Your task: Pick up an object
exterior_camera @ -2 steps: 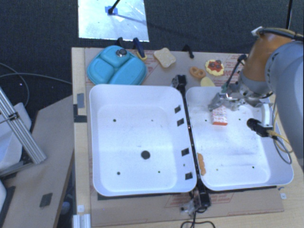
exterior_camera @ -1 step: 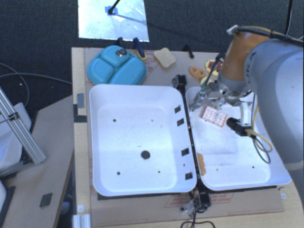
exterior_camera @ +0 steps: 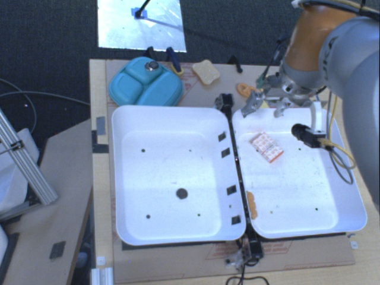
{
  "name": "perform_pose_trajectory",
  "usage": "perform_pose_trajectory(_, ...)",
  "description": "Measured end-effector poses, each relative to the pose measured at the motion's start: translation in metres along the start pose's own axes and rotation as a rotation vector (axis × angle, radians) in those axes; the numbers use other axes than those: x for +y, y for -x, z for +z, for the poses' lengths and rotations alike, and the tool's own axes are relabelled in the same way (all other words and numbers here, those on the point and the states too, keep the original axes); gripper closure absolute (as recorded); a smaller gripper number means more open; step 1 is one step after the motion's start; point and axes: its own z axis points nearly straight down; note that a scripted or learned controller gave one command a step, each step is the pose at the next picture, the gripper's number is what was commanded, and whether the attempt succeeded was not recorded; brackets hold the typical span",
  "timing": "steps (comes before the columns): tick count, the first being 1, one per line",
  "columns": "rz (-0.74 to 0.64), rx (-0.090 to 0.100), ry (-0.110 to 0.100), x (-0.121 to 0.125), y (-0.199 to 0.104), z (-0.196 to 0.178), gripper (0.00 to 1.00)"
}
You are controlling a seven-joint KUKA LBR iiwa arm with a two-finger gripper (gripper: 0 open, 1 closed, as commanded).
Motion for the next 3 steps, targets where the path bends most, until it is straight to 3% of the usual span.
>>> perform_pose_trajectory(1,0.009,-0.002,-0.013,-0.006,0.045,0.113,0.00)
perform_pose_trajectory(2,0.009,-0.002,-0.004,-0.095,0.072,0.103,0.00)
perform_pose_trajectory(3,0.001,-0.002,-0.006,-0.059,0.030,0.106,0.00)
